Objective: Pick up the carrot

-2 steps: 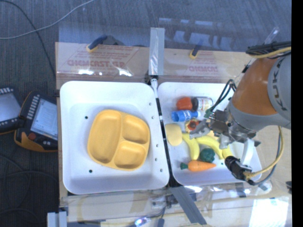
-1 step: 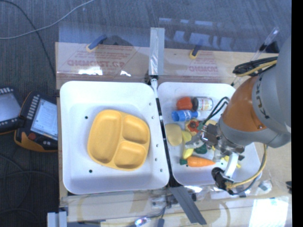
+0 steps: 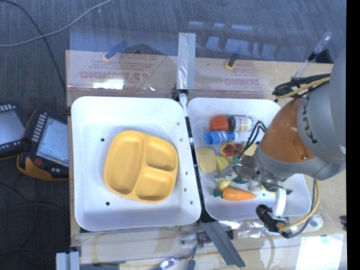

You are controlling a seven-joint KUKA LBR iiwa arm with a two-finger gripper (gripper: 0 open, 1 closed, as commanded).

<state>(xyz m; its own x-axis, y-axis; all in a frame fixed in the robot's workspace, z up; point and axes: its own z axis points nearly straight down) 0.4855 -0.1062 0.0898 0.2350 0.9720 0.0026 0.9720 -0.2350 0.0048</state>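
Orange carrot (image 3: 238, 194) lies just below the arm's wrist, right bin (image 3: 295, 204).

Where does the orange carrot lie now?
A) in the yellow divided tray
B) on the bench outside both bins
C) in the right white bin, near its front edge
C: the orange carrot lies in the right white bin, just below the arm's wrist.
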